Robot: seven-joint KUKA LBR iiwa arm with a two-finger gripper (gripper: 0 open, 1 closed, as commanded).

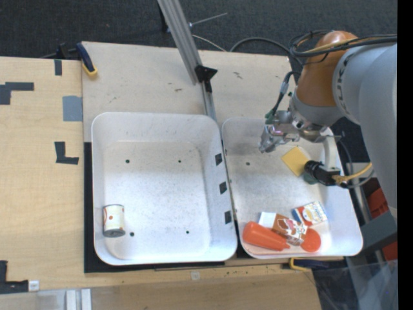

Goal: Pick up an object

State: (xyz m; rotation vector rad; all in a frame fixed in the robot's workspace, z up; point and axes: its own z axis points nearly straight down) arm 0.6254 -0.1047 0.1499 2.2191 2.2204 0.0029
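Observation:
My gripper hangs over the far part of the right bin, above bare white floor. A yellow block lies just to its right, apart from it. Along the bin's near edge lie an orange carrot-shaped toy, a colourful small packet and a red piece, well below the gripper. In the left bin a small white and brown can stands in the near left corner. I see nothing held in the gripper.
A slanted metal pole comes down from the top to the far end of the ridge between the bins. A blue and yellow clamp sits at the bench's far left. Black tape marks lie on the wooden bench to the left.

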